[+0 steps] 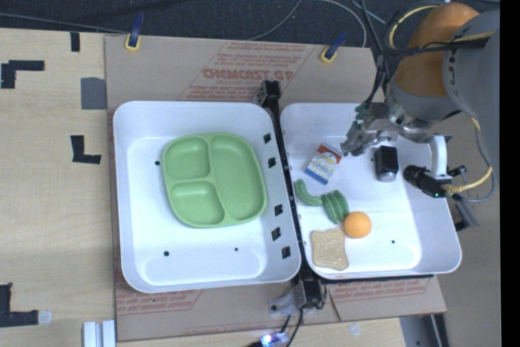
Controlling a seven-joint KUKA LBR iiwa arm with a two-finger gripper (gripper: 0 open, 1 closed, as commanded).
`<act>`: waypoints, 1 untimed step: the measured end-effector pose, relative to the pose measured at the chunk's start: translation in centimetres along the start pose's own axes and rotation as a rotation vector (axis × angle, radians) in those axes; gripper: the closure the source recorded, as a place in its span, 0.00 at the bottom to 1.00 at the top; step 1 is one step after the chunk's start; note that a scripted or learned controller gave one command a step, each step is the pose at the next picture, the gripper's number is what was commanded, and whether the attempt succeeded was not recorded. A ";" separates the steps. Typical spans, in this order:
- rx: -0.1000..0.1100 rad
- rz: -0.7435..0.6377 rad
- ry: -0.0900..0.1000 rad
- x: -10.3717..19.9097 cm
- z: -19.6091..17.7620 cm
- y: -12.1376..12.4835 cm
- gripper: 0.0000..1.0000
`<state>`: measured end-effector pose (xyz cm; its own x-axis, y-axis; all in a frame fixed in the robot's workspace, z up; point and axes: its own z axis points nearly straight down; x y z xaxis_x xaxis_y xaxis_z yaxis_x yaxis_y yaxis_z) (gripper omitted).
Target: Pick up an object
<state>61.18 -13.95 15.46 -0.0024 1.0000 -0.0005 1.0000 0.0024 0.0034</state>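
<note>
In the right bin (406, 252) lie a small white, blue and red carton (322, 163), a green pepper-like toy (325, 201), an orange ball (357, 224) and a tan slice of toast (329, 248). My gripper (358, 139) hangs over the upper part of that bin, just right of the carton and apart from it. Nothing shows between its fingers. The grey arm with its orange band (435, 36) comes in from the upper right.
The left bin (138, 256) holds a green divided plate (214, 179). A black clamp strip (280, 175) runs between the two bins. Cables cross the dark mat behind the bench. A black part with a green light (426, 179) sticks out beside the wrist.
</note>
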 end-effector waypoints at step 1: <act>-0.001 0.001 0.000 0.0 -5.3 0.1 1.00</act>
<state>61.27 -13.94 20.78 -0.0012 1.0000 -0.0010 1.0000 0.0012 0.0041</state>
